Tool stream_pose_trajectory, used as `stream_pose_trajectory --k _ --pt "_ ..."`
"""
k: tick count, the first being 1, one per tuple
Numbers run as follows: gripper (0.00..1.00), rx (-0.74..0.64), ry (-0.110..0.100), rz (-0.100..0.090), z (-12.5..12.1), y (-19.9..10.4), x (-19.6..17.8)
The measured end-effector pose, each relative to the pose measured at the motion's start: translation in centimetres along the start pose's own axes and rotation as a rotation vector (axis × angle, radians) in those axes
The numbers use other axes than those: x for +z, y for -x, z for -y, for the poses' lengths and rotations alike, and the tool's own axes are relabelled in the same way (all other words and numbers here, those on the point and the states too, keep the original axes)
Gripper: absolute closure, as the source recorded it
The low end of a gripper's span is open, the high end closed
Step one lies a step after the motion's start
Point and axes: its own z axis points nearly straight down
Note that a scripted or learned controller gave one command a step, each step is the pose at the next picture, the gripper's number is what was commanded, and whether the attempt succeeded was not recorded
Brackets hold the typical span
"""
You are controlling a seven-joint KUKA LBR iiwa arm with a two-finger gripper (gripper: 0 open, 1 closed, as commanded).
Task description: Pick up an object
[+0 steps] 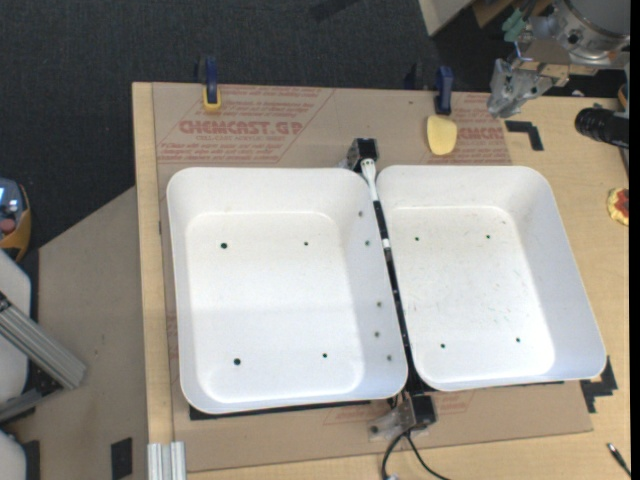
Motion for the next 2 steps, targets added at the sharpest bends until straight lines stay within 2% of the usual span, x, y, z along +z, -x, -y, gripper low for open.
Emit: stream_pose_trajectory --k 1,2 --pt "1.00 -0.011 -0.018 -0.007 0.3 -8.6 9.7" --pt "1.00 -0.003 0.000 -0.002 0.0 -5.6 2.3"
